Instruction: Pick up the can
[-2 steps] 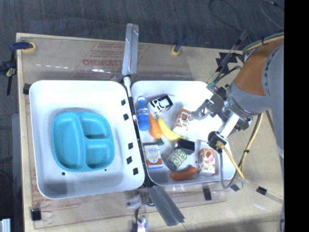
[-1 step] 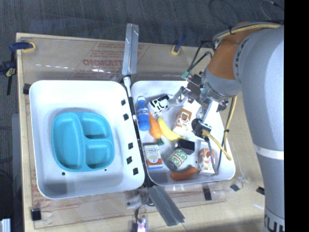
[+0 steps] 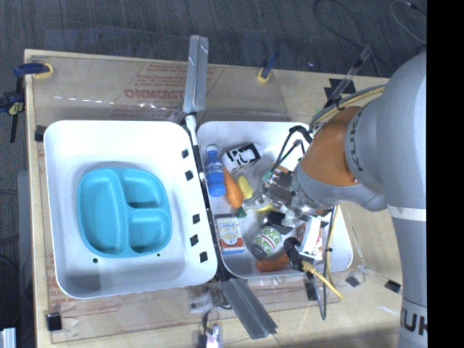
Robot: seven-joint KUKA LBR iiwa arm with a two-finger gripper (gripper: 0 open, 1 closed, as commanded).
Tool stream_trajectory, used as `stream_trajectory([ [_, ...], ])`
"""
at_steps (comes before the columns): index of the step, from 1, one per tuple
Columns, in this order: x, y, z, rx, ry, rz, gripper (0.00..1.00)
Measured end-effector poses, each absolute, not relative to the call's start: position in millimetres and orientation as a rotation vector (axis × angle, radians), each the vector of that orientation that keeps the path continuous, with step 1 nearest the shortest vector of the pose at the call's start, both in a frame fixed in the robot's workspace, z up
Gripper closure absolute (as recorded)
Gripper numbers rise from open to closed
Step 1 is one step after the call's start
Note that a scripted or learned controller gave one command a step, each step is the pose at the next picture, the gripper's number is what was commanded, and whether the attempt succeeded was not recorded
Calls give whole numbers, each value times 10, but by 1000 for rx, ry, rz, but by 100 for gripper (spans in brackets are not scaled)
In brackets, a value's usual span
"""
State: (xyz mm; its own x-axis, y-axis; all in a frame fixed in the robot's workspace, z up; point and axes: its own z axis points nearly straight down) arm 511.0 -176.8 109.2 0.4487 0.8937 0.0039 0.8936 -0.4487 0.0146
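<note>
The can (image 3: 266, 242) lies on its side near the front of the right bin (image 3: 341, 256); it has a green and white label and a silvery end. My gripper (image 3: 272, 203) hangs low over the middle of that bin, just behind and above the can, among the clutter. Nothing visibly rests in its grasp. The grey wrist with the orange band (image 3: 328, 158) hides the bin's right side.
Around the can are a red and white carton (image 3: 229, 235), a red sausage (image 3: 270, 264), a white box (image 3: 313, 239), an orange carrot (image 3: 233, 189), a yellow item (image 3: 246, 188), a blue bottle (image 3: 214, 174) and a black and white card (image 3: 243, 154). The left bin (image 3: 65, 143) holds a blue divided plate (image 3: 127, 210).
</note>
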Motion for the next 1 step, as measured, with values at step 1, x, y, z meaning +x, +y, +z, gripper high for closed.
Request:
stream_trajectory([
  [1, 4880, -1788, 1039, 2683, 1582, 37, 0],
])
